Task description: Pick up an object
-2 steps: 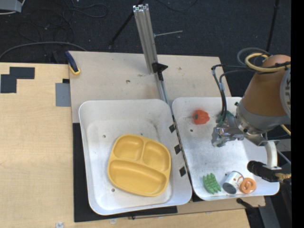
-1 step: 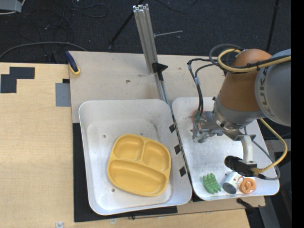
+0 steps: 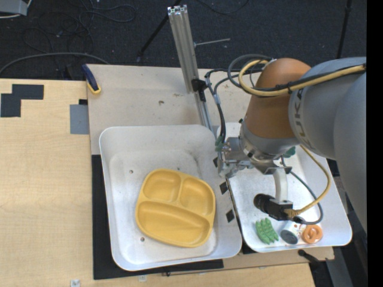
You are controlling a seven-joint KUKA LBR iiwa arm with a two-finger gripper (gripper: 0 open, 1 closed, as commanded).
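Note:
A yellow divided plate (image 3: pixel 176 207) lies flat in the left bin (image 3: pixel 119 160). In the right bin (image 3: pixel 335 220), near its front edge, lie a small green ridged object (image 3: pixel 266 231), a grey round piece (image 3: pixel 289 236) and an orange ring-shaped toy (image 3: pixel 312 234), close together. My gripper (image 3: pixel 234 160) hangs under the orange-banded wrist, over the right bin's back left part, next to the wall shared by the two bins. It is well behind the small objects and touches none of them.
A slanted aluminium post (image 3: pixel 187 58) rises behind the bins, close to the wrist. A blue and yellow tool (image 3: pixel 91 79) lies on the bench at the back left. Wooden tabletop (image 3: pixel 42 178) spreads to the left.

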